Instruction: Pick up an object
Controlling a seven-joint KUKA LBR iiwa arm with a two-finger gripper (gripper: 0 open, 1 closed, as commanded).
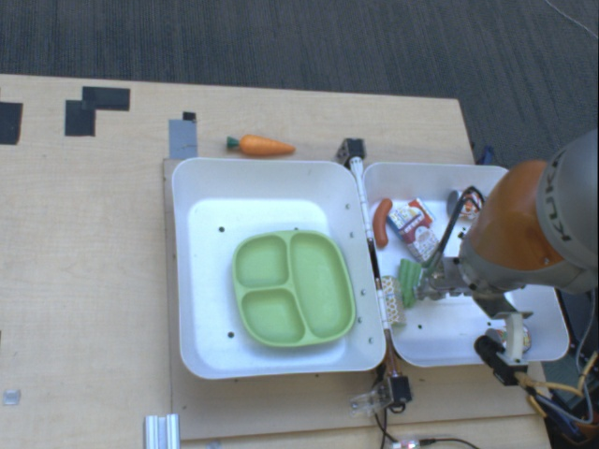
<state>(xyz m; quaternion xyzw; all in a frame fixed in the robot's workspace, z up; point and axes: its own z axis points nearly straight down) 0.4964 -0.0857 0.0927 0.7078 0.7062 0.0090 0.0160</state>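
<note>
The right bin (449,342) holds a red sausage (381,223) near its left wall, a small white and red packet (415,225) beside it, and a green object (408,282) lower down by the left wall. My arm, with its orange band (510,218), reaches over this bin from the right and covers much of its floor. The gripper (429,284) hangs low at the green object's right side, touching or nearly touching it. I cannot make out anything held in it.
The left bin (201,251) carries a green three-compartment plate (294,288). An orange toy carrot (262,145) lies on the bench behind that bin. A black clamp (352,150) sits where the bins meet, and cables trail at the front right.
</note>
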